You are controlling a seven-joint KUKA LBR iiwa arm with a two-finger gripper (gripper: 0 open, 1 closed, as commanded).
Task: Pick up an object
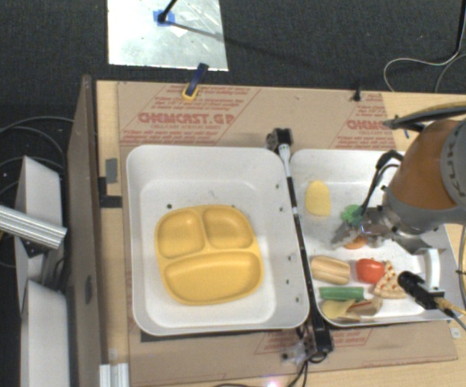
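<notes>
Down at the lower right of the frame, the right bin (330, 168) carries a green piece (342, 294), a bread roll (330, 269), a red tomato (369, 270) and a pizza slice (389, 283). The gripper (351, 234) sits low at mid-bin, over something orange (355, 243), beside a green item (351, 214); finger state can't be told. Yellow piece (318, 198) above. Left bin (148, 240): yellow divided plate (209, 253).

Divided tray (209, 256) in left bin (148, 216), toy foods (354, 276) in right bin (330, 164), pincer (352, 234) over them
</notes>
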